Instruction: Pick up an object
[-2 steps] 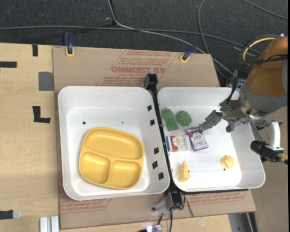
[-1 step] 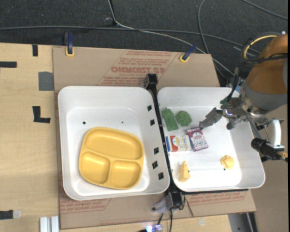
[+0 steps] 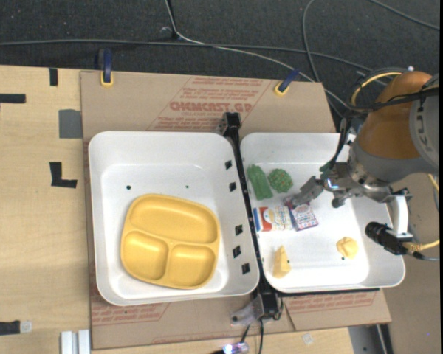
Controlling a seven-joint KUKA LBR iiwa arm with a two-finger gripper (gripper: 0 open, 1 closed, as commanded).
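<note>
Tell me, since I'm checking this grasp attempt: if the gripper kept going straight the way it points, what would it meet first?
Probably the small printed packet: the gripper points down-left and its tip sits just above that packet in the right bin. Height above it is unclear from this slanted view.

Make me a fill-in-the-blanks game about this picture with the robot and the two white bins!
1. The yellow tray has ____ compartments.
2. The yellow tray lies in the ____ bin.
3. The two green things lie in the ____ bin.
4. The band above the gripper is coloured ____.

Missing words: three; left; right; orange.
</note>
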